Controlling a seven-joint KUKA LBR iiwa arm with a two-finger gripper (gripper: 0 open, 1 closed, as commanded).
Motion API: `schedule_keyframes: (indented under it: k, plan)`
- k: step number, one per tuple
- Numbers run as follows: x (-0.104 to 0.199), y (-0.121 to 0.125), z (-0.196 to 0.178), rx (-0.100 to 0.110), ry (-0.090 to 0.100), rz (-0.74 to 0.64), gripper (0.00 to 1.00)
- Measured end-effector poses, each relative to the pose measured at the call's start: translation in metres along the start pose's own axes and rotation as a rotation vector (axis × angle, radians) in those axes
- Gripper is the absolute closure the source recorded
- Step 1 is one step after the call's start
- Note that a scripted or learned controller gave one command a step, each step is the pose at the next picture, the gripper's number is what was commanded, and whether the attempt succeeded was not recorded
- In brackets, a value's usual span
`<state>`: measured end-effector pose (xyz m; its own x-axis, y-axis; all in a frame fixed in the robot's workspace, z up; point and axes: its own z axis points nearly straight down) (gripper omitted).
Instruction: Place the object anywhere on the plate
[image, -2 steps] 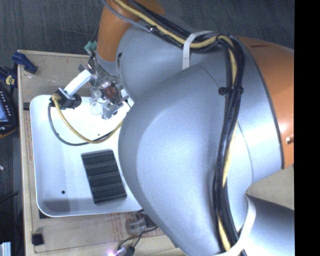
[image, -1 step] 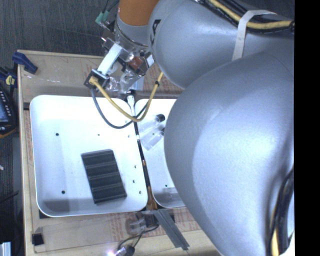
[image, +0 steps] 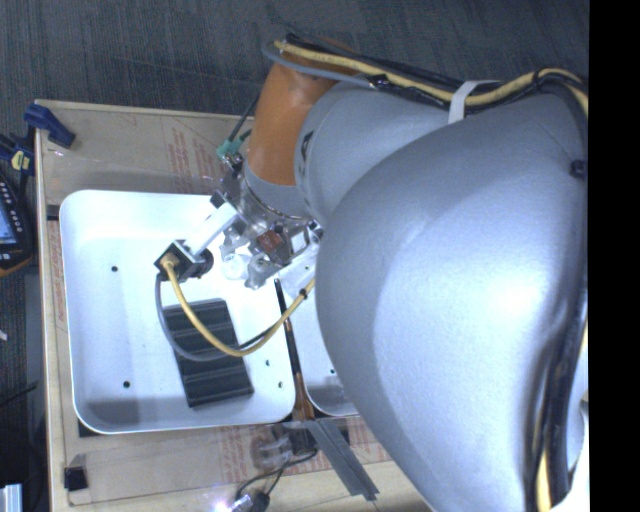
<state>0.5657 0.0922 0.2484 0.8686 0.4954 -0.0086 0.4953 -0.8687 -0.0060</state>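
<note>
Camera view had the end effector (image: 246, 260) above the left bin (image: 100, 320), state impossible to tell; the ribbed dark object (image: 207, 374) lay nearby on its floor. Likely pre-grasp, needing descent onto it.

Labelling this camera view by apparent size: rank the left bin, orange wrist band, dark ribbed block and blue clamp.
Left bin
then orange band and ribbed block, too alike to rank
blue clamp smallest
</note>
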Motion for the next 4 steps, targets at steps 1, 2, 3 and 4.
schedule_keyframes:
  k: [1,2,3,4]
  plan:
    - [-0.033,-0.059,0.156,-0.001,0.008,0.194,1.00]
    - [0.075,-0.102,0.157,-0.004,0.008,0.042,1.00]
    - [0.069,-0.061,0.083,-0.001,0.005,-0.089,1.00]
    - [-0.010,-0.054,-0.033,-0.002,0.007,-0.207,1.00]
